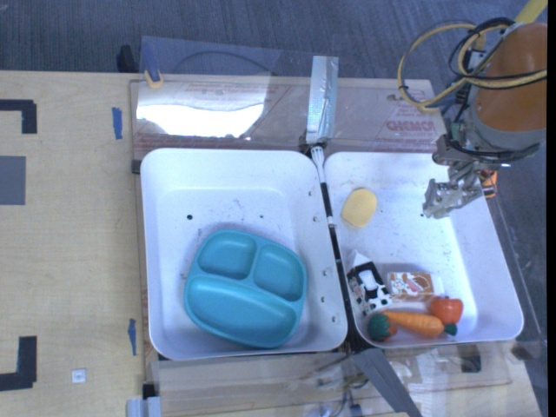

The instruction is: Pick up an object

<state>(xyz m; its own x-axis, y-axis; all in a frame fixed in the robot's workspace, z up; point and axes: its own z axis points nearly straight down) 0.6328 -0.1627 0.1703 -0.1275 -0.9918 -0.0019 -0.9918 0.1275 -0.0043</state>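
The approach step of the pick is judged to be in hand: nothing is seen between the fingers of the gripper (452, 196), which is poised over the right bin (508, 272) toward its two o'clock corner. How far the fingers are parted cannot be told, as they are small and blurred.

Candidate objects are found in the same bin. A yellow lemon-like piece (360, 207) lies at about ten o'clock in the bin, well apart from the rest. Along the six o'clock edge a cluster is packed together: a black-and-white toy (368, 287), a small printed packet (408, 283), a carrot (413, 323) and a red tomato-like piece (446, 308). A blue divided plate (246, 287) is held in the left bin (161, 189).

The next move is judged to call for a target to be chosen, the gripper centred above it, then lowered. The isolated yellow piece would be reached most cleanly.

The arm (512, 76) is extended in from three o'clock, wrist pointed down.
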